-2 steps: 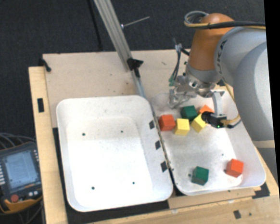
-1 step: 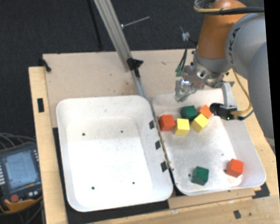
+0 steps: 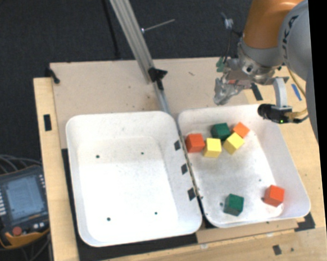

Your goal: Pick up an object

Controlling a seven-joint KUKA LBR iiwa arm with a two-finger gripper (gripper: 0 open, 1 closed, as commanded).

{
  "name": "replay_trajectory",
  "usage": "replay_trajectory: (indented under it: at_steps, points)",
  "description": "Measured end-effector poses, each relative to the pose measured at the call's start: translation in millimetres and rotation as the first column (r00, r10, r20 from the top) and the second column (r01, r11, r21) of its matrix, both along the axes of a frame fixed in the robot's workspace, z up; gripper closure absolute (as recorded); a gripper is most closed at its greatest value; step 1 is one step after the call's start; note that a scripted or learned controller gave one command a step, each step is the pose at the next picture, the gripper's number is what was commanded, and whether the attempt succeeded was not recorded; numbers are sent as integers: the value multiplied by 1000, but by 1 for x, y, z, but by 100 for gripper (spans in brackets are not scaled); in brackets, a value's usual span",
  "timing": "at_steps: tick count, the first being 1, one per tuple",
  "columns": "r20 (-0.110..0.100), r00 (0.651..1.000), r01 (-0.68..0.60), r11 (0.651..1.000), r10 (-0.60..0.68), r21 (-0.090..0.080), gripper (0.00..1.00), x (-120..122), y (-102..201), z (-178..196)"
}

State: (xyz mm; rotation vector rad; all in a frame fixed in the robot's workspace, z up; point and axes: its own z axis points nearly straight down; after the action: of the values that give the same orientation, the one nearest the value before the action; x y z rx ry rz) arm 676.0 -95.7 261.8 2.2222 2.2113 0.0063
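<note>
While the arm hangs in from the right, the claw (image 3: 226,92) sits above the top edge of the right bin (image 3: 284,162), over bare desk (image 3: 109,86), and honestly I can't tell how its tips are set or if anything's in them. Blocks are all in that right bin: orange cube (image 3: 195,142), two yellow cubes (image 3: 213,147) (image 3: 234,143), green cube (image 3: 220,130) and another orange one (image 3: 240,129) bunched near the top, plus a green cube (image 3: 233,204) and an orange cube (image 3: 274,195) near the bottom. Left bin (image 3: 127,175) sits touching it.

Orange cubes (image 3: 195,142), yellow cubes (image 3: 213,147) and green cubes (image 3: 233,204) lie in a speckled white bin (image 3: 284,162).
</note>
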Motion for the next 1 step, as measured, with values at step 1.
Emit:
replay_trajectory:
  at_steps: [1]
  points:
    - [-2,1000,-6,1000,6,1,100,1,-1,31]
